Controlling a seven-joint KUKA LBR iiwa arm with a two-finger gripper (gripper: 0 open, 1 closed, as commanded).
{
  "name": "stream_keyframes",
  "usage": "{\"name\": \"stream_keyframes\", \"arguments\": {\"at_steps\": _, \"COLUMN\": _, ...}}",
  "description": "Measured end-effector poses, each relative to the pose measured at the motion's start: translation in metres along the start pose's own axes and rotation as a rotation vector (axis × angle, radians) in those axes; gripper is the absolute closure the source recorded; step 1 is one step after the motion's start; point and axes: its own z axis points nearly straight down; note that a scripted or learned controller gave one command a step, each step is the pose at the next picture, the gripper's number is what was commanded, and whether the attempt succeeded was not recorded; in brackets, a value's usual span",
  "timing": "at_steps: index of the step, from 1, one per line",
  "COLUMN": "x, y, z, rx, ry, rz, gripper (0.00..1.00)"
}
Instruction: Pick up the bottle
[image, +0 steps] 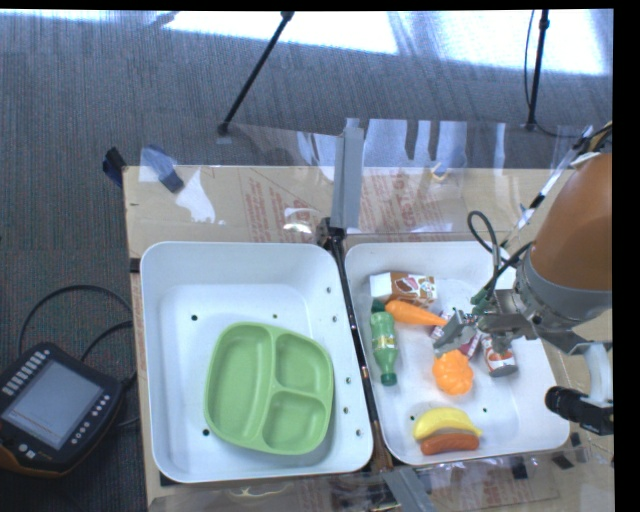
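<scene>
end effector (470, 333) over right bin (530, 425), grip state cannot tell; bottle (384, 346) lies apart by left wall; risk: descent snags carrot (415, 314) or orange fruit (453, 373) instead

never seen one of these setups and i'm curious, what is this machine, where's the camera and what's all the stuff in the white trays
This is one picture from a camera fixed above a bench, looking down at a slant. The big grey and orange shape at the right is a robot arm. Its end effector, the part meant for grasping, hangs low over the right bin.

Two shallow white bins sit side by side. The left bin holds a green divided plate. The right bin holds toy food: a green bottle lying near its left wall, a carrot, a small box, an orange fruit, and a banana with a sausage beside it.

I can't see anything held in the end effector; the bottle lies apart from it.
</scene>
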Motion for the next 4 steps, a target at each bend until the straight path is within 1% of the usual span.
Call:
{"name": "stream_keyframes", "arguments": {"at_steps": 1, "x": 0.000, "y": 0.000, "z": -0.009, "rx": 0.003, "ry": 0.002, "rz": 0.003, "gripper": 1.00}}
{"name": "stream_keyframes", "arguments": {"at_steps": 2, "x": 0.094, "y": -0.014, "z": -0.068, "rx": -0.002, "ry": -0.002, "rz": 0.015, "gripper": 1.00}}
{"name": "stream_keyframes", "arguments": {"at_steps": 3, "x": 0.145, "y": -0.014, "z": -0.187, "rx": -0.004, "ry": -0.003, "rz": 0.053, "gripper": 1.00}}
{"name": "stream_keyframes", "arguments": {"at_steps": 4, "x": 0.147, "y": -0.013, "z": -0.196, "rx": -0.001, "ry": -0.005, "rz": 0.048, "gripper": 1.00}}
